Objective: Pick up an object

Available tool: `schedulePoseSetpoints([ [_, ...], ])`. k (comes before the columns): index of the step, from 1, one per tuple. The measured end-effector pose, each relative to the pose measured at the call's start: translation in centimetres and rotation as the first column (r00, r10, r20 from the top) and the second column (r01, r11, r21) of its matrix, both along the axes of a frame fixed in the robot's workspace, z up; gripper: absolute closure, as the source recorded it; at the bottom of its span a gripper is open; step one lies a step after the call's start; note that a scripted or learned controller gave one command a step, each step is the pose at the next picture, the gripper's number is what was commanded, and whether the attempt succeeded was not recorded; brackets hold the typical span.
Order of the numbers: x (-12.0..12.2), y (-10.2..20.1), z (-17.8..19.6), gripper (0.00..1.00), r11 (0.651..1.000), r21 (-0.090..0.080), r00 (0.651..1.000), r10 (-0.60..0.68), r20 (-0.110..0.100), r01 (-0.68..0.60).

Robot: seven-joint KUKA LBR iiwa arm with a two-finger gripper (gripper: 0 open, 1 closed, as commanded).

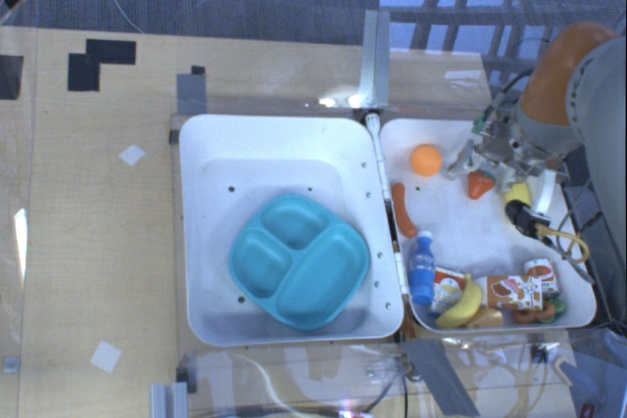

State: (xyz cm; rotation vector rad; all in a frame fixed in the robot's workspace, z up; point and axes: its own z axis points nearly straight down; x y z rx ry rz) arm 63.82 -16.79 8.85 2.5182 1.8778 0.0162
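Note:
My gripper (484, 167) hangs over the back right part of the right bin (446, 220), below the arm's orange band (566, 73). Its two grey fingers (458, 163) stand apart, open. A small red-orange carrot-shaped piece (479, 185) lies on the bin floor just below and between them; I see no finger touching it. An orange ball (426, 160) rests a little to the left of the gripper.
The right bin also holds a red sausage shape (400, 209) by the divider, a blue bottle (421, 267), a banana (460, 306) and small cartons (517, 291) along the front. A teal divided plate (299, 259) lies in the left bin (216, 210). Cables (554, 235) hang at the right rim.

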Motion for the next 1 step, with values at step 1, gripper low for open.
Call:
schedulePoseSetpoints([
  [1, 0.09, -0.35, 1.17, 1.00, 1.000, -0.007, 1.000, 0.003, 0.006, -0.003],
])
